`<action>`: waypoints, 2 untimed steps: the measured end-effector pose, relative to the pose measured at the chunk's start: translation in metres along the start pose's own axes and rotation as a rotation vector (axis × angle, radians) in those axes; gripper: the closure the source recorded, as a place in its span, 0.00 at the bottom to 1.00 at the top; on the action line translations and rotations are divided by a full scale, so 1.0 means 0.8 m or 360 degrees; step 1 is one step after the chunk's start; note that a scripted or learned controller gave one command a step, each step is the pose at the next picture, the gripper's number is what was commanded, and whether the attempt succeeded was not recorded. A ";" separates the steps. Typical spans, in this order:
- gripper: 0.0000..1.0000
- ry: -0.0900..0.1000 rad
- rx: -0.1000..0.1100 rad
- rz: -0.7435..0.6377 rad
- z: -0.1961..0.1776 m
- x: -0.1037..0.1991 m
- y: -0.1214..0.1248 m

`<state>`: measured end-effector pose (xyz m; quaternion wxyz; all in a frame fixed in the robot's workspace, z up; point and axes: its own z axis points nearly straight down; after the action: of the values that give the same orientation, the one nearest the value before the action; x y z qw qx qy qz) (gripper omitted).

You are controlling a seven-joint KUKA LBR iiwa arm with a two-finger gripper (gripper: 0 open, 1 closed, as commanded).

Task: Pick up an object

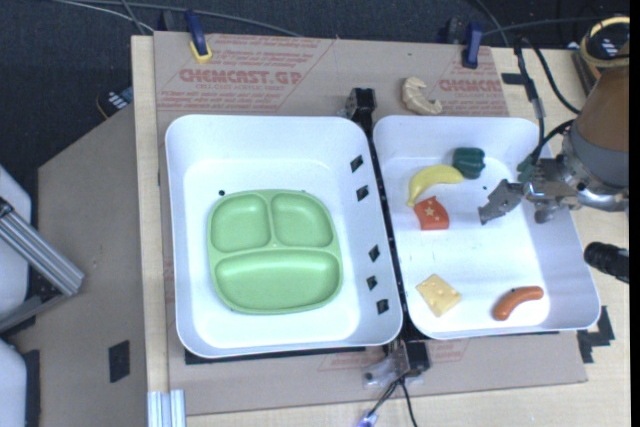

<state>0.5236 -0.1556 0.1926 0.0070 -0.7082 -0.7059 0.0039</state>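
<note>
small toy foods, light and stiff

left bin holds a green divided plate. in the right bin lie a red block, yellow banana, cheese wedge, green pepper and sausage. all look light, rigid, slick plastic; i judge the blocky cheese easiest, pinched across flat sides. gripper hovers nearby; cannot tell its finger state.
</note>
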 end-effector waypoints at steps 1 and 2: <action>0.00 -0.0004 -0.0022 -0.0006 -0.009 0.001 0.004; 0.00 -0.0002 -0.0014 -0.0005 0.069 -0.002 0.008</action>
<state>0.5290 -0.1573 0.1374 0.0033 -0.7073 -0.7070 0.0011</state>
